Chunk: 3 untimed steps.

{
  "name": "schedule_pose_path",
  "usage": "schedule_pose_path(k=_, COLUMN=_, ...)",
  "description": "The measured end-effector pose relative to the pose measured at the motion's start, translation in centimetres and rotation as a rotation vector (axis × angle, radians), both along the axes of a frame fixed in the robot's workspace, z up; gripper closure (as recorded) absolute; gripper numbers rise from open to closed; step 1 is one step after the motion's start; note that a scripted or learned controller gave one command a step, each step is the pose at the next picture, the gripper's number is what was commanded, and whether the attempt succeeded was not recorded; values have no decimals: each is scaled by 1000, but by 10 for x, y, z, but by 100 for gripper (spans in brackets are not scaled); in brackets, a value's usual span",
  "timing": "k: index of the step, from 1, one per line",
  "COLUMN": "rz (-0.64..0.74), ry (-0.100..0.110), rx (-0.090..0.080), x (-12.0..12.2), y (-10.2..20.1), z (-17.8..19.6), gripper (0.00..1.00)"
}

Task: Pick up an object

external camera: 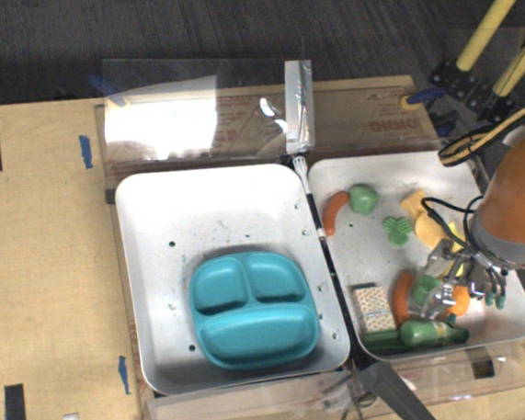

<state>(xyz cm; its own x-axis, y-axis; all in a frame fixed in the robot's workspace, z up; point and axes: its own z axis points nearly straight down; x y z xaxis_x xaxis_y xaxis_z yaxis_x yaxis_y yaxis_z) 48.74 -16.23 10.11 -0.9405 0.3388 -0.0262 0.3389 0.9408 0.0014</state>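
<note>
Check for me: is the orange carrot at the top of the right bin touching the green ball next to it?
Apart. The camera view shows a strip of white bin floor between the orange carrot and the green ball.

End effector point(452, 280) low in right bin point(513, 319); teal tray point(252, 309) in left bin point(147, 262).
</note>
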Motion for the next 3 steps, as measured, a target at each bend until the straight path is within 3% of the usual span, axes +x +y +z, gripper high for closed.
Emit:
schedule_pose_path(k=1, rz=150, ry=15, rx=5, x=8, y=63, z=91, gripper=100)
schedule_pose_path(k=2, rz=46, ry=26, rx=7, x=72, y=18, z=8, gripper=100)
schedule_pose_path(k=3, rz=33, ry=12, rx=5, x=139, y=62, z=94, gripper=100)
